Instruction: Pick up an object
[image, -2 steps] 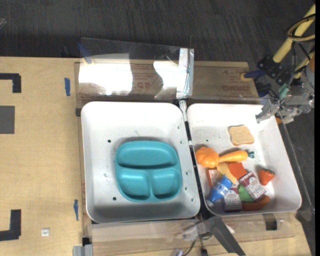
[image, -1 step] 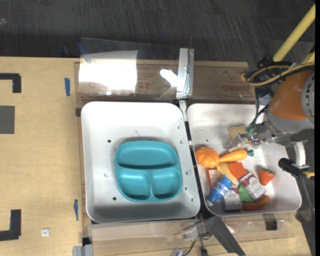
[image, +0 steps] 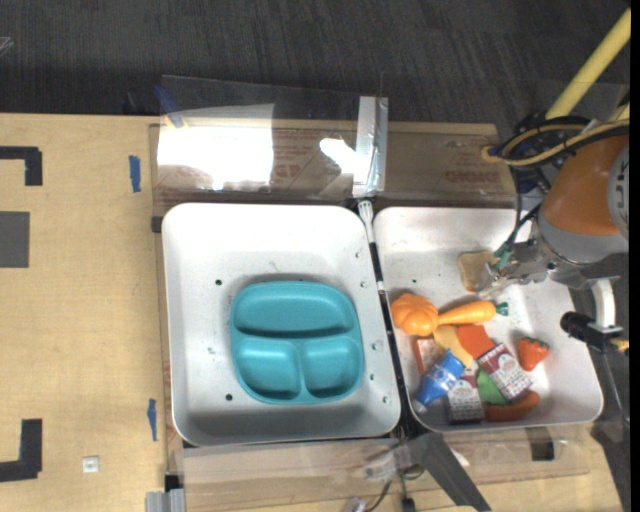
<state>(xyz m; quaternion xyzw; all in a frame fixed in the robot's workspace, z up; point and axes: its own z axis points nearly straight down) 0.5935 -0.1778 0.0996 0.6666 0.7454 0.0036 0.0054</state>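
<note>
The right bin (image: 570, 235) holds a heap of toy food. An orange carrot (image: 465, 313) lies beside a round orange fruit (image: 413, 314). Below them sit red-and-white cartons (image: 503, 368), a blue packet (image: 438, 381) and a red sausage (image: 512, 404). A small red pepper (image: 535, 352) lies to the right. A tan bread-like piece (image: 473, 268) rests near the bin's back. My gripper (image: 505, 264) hangs low over the bin just right of that tan piece, above the carrot's tip. The grey wrist with its orange band (image: 590, 195) rises behind it.
The left bin (image: 190, 250) contains a teal divided plate (image: 296, 339). A clear plastic sheet (image: 270, 145) stands behind the bins. Black and yellow cables (image: 530, 140) hang by the arm at upper right, and a black arm part (image: 590, 330) overhangs the right bin's edge.
</note>
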